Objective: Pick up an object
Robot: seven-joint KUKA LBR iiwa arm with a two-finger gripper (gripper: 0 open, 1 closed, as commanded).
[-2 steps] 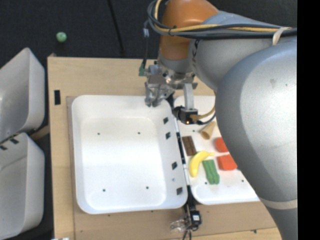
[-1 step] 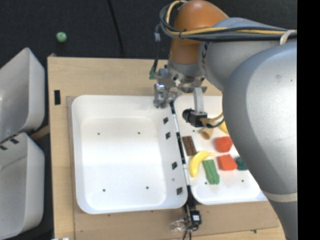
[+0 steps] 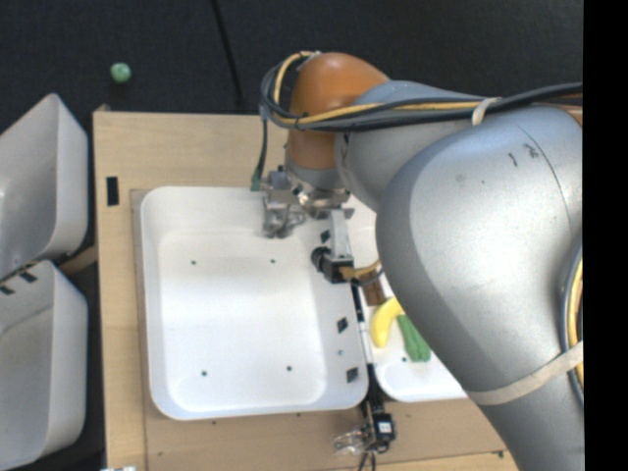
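- The grey arm [image 3: 481, 263] reached in from the right, its bulk covering most of the right-hand bin [image 3: 422, 386].
- The orange band [image 3: 329, 86] sat above the wrist, with yellow and black cables [image 3: 392, 116] looped around it.
- The gripper [image 3: 280, 219] stood low over the far edge of the left-hand bin [image 3: 157, 263], near that bin's back wall.
- The gripper's state could not be told from this view; its tip was small and dark against the white floor.
- No object was seen at the gripper, so no hold could be confirmed.
- The left-hand bin's floor under and around the gripper showed no loose item, just small dark marks.
- Candidate objects lay in the right-hand bin: a yellow item [image 3: 383, 322] and a green item [image 3: 414, 343] touching or just beside each other, near the divide between the bins, partly hidden by the arm.
- A small brown item [image 3: 371, 287] lay just beyond them; its identity was unclear.
- Judgement: the task appeared not yet done. Nothing was lifted, and the gripper was well apart from the visible objects.
- Remaining, as judged: bring the gripper to an object, secure it, and raise it.
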